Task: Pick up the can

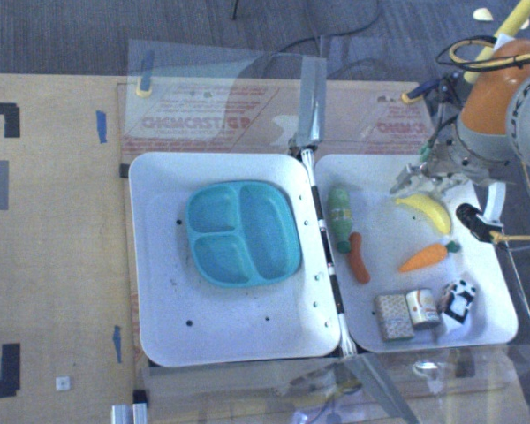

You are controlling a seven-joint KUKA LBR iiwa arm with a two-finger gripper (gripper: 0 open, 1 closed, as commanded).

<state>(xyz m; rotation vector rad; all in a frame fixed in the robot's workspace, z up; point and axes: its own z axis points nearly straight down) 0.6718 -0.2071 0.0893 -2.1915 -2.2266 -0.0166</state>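
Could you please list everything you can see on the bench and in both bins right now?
left bin: one, white, left half of the bench
divided plate: one, teal, three compartments, middle of the left bin
right bin: one, white, beside the left bin
green bottle-like item: one, green, right bin, near its left wall
sausage: one, red-orange, just below the green item
banana: one, yellow, upper right bin
carrot: one, orange with green top, below the banana
can: one, small, pale label, lower right bin
speckled block: one, grey-brown, left of the can
black-and-white toy: one, right of the can
arm: one, grey with orange band, upper right
tool: one, over the right bin's upper part, beside the banana
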